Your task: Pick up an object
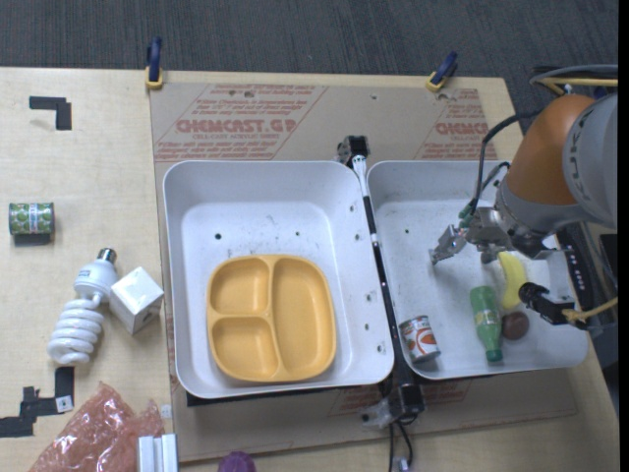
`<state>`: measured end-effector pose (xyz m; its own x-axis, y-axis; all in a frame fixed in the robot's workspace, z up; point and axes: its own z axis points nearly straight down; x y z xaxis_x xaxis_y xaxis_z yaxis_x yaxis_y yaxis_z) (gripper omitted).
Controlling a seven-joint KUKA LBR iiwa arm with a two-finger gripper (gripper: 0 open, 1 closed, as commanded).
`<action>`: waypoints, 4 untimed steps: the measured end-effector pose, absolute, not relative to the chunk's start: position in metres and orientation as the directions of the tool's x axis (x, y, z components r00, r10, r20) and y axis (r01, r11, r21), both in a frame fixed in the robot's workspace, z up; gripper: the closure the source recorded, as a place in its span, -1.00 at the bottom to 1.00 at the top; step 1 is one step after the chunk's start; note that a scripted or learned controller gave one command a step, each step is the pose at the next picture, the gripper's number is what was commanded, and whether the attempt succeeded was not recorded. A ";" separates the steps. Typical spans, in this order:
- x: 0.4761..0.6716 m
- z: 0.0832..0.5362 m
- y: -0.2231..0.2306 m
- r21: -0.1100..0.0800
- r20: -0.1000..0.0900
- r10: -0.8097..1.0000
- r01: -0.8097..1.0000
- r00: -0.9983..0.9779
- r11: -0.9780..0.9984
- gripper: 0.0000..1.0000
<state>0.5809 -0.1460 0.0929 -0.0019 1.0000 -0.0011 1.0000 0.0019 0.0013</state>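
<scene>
Banana (511,275), bottle (485,321), can (419,340), dark fruit (515,324) in right bin (413,205), near corner. Gripper (454,246) above bin floor, fingers look apart, nothing between, though view poor. Risk: objects crowded, descent could clip bottle or banana, grab slips.

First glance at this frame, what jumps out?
The yellow divided tray in the left bin grabs the eye first. Next is the arm's orange band at the right, with the gripper low over the right bin, beside a banana, a green bottle, a can and a small dark round thing. Left of the bins lies a spiral light bulb.
</scene>
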 end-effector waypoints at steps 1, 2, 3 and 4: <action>0.529 0.092 -0.126 0.000 -0.001 1.000 1.000 0.002 -0.002 -1.00; 0.647 0.093 -0.183 0.001 -0.002 1.000 1.000 -0.003 0.003 -1.00; 0.562 0.092 -0.182 0.000 -0.001 1.000 1.000 0.001 -0.001 -1.00; 0.631 0.093 -0.146 0.001 -0.001 1.000 1.000 -0.002 0.002 -1.00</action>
<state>0.6313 -0.1456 0.0928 -0.0022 1.0000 -0.0012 1.0000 0.0022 0.0012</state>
